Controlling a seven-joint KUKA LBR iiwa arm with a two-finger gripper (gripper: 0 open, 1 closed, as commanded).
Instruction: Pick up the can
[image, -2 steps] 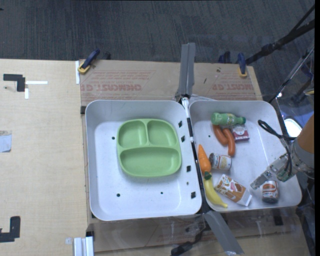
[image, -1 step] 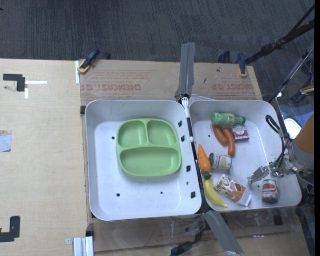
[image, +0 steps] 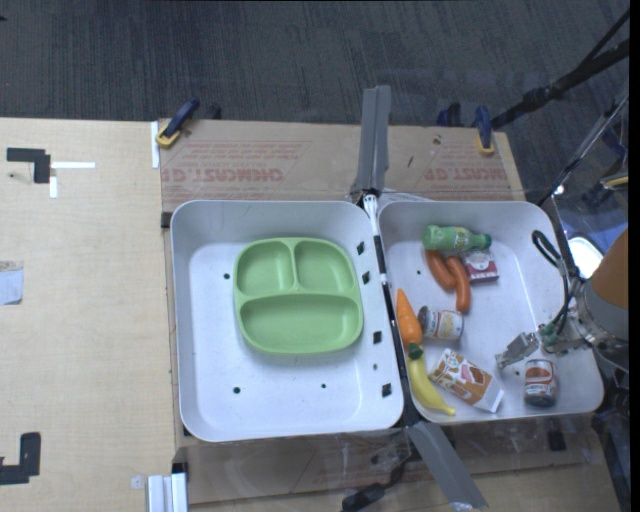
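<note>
Standing near the front right corner of the right-hand bin (image: 390, 300), the can (image: 540, 382) is a small metal cylinder with a red and white label, seemingly upright with its grey lid facing up. It looks rigid and smooth, probably light to moderate in weight, so it should not crush but could slip or roll if nudged off its base; the safest hold is likely across the round side wall at mid-height, with the fingers closing squarely on opposite sides. Just beside it to the left lies a juice carton (image: 466, 381), with a banana (image: 426, 383) beyond that, and further back a small jar (image: 441, 324), a carrot (image: 408, 318), two sausages (image: 450, 277), a small red packet (image: 481, 269) and a green bottle (image: 455, 238). The gripper (image: 530, 343) hangs just above and slightly left of the can, reaching in from the right edge with cables trailing behind it; whether its fingers are apart or together I cannot tell, since they blur into the metal parts there. Nothing shows the can held. The left-hand bin (image: 200, 330) carries a green divided plate (image: 298, 295), and both bins rest on the bench (image: 80, 300).
</note>
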